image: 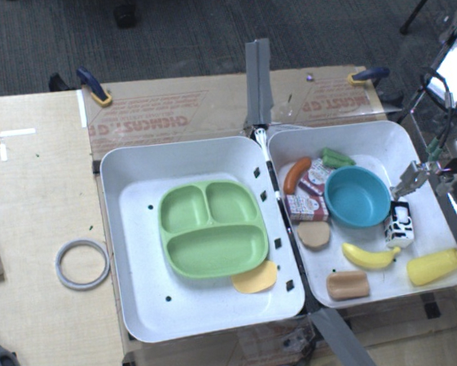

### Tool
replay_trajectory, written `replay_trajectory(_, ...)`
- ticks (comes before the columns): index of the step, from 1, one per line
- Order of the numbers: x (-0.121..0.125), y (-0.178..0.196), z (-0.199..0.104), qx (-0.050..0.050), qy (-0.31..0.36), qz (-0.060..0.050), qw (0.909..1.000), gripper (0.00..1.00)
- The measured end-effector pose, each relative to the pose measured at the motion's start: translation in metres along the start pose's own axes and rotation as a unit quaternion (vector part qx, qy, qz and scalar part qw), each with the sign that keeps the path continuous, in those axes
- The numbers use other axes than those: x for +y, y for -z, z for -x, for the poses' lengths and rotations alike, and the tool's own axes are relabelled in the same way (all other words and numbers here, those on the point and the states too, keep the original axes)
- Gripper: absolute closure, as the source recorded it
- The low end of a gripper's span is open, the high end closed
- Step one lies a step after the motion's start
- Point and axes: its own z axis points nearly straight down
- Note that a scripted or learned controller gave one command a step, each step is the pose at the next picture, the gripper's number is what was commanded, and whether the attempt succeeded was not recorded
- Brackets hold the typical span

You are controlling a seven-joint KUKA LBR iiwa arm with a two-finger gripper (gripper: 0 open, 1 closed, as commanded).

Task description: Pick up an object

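My gripper [406, 181] hangs over the right side of the right bin [407, 135], just right of a blue bowl [356, 196] and above a small black-and-white toy [399, 224]. Nothing visibly sits in it. Around the bowl lie an orange-red sausage [296, 174], a green piece [337, 157], a red-and-white packet [307, 196], a tan cookie-like disc [315, 234], a banana [370, 255], a brown roll [347, 285] and a yellow squeeze bottle [436, 266].
The left bin [130, 255] holds a green divided plate [212, 228] with a yellow disc [255, 278] at its lower edge. A grey ring [83, 263] lies on the bench at left. A grey divider post [258, 84] stands between the bins.
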Motion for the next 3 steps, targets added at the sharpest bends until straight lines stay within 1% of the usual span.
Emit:
replay_trajectory(1,0.038,-0.132,0.013,0.000,-0.172,0.000,0.9851,0.00)
replay_trajectory(2,0.011,-0.155,0.012,0.001,-0.134,0.000,0.9910,0.00)
replay_trajectory(3,0.084,-0.075,0.000,-0.001,-0.057,0.002,0.9984,0.00)
